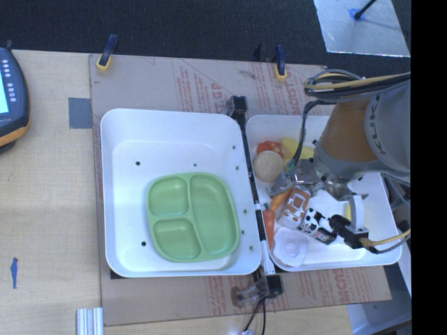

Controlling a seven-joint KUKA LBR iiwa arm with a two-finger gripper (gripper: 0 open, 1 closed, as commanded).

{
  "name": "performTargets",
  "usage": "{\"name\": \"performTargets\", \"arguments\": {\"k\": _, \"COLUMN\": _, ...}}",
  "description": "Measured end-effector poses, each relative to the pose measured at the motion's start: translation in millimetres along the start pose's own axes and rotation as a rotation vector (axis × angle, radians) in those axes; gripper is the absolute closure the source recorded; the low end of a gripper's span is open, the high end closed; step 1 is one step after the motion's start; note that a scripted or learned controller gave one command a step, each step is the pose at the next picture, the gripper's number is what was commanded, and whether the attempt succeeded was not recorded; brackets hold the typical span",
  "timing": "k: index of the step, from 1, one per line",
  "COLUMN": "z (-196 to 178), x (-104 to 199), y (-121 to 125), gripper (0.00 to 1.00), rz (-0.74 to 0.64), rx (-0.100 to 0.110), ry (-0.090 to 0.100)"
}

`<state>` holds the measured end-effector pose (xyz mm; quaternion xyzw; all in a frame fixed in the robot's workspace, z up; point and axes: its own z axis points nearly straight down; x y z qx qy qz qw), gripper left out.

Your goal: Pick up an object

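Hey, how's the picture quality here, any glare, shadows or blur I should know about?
Camera view: even, soft lighting; the white left bin is bright but keeps its detail; the green divided plate casts only a faint shadow; the right bin sits partly under the arm, and its clutter looks soft and hard to identify; floor beyond the bench is dark.

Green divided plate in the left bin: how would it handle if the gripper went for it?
The green divided plate looks like moulded plastic, so probably stiff and light. It lies flat on the left bin floor, so its low rim likely gives two fingers little to pinch. Pushed, it would probably slide on the smooth white surface rather than tip or roll.
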<state>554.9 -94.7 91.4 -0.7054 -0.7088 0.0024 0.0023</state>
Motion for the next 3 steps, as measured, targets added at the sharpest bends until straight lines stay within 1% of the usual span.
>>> {"name": "performTargets", "arguments": {"k": 1, "z": -1, "x": 1, "y": 21, "gripper": 0.0, "rz": 0.0, "rx": -0.004, "ry": 0.0}}
{"name": "performTargets", "arguments": {"k": 2, "z": -11, "x": 0, "y": 21, "gripper": 1.0, "rz": -0.002, "rx": -0.002, "ry": 0.0}}
{"name": "performTargets", "arguments": {"k": 3, "z": -127, "x": 80, "y": 79, "gripper": 1.0, "rz": -0.001, "rx": -0.008, "ry": -0.001}}
